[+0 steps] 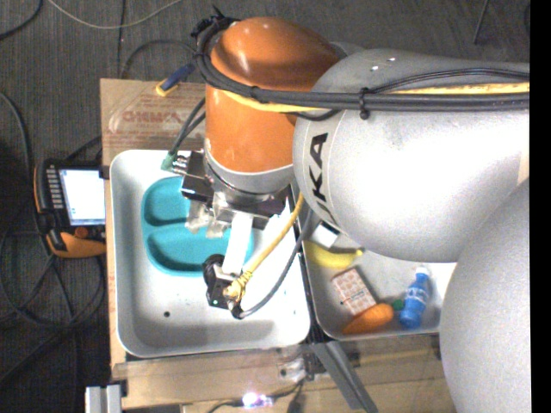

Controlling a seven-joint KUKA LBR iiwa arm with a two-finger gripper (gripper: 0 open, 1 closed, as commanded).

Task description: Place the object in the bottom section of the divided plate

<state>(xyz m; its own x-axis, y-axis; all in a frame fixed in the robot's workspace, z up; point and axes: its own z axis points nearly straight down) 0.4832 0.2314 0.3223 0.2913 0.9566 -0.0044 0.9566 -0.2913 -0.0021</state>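
A teal divided plate lies in the left white bin, towards its upper left. A ridge splits it into an upper section and a lower one. My gripper hangs over the plate's right side, under the orange wrist band. The arm hides the plate's right part. I cannot make out any object in the gripper from this angle. A yellow cable and a black connector dangle beside it over the bin floor.
The right bin holds a yellow banana, a small patterned box, an orange carrot and a blue bottle. The grey arm covers most of that bin. A handheld pendant sits left of the bench.
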